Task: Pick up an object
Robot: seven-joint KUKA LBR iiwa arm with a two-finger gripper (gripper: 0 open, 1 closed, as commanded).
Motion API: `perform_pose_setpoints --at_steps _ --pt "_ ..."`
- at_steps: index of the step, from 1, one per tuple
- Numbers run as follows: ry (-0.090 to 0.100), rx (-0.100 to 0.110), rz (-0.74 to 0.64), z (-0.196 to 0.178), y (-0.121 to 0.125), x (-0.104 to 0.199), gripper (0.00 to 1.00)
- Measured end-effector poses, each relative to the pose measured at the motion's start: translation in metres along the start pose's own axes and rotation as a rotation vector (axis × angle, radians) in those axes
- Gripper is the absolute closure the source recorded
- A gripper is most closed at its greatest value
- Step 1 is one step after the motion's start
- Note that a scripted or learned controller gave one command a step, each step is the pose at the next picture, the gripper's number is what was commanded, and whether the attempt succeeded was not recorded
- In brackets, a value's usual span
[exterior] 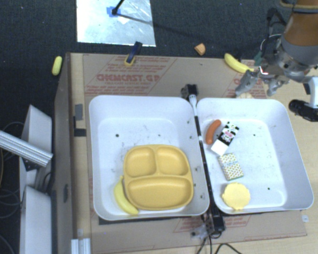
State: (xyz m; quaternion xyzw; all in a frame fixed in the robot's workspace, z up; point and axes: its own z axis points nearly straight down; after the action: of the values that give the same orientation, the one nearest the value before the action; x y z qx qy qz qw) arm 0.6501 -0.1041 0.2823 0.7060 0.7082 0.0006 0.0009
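The right bin (286,142) holds an orange sausage-shaped toy (213,130), a small black-and-white block (226,137), a patterned card box (231,166) and a round yellow disc (236,195). My gripper (259,83) hangs above the bin's far rim, at the top right of the view. Its two fingers (246,83) stand apart with nothing between them. It is well clear of the objects in the bin.
The left bin (103,142) holds a yellow divided tray (158,177) and a banana (124,197) at its near-left corner. Another banana (236,63) lies on the cardboard behind the right bin. A small orange piece (200,48) and a yellow item (56,65) lie farther off.
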Motion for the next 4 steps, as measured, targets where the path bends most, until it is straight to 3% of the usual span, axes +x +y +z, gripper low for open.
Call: perform_pose_setpoints --at_steps 1,2,3,4 --pt "0.001 0.003 -0.002 0.097 0.018 0.006 0.0" --pt "0.001 0.004 0.002 0.187 -0.019 0.021 0.0" --pt "0.0 0.0 0.0 0.198 0.001 0.013 0.0" --pt "0.001 -0.002 -0.001 0.197 0.004 0.02 0.0"
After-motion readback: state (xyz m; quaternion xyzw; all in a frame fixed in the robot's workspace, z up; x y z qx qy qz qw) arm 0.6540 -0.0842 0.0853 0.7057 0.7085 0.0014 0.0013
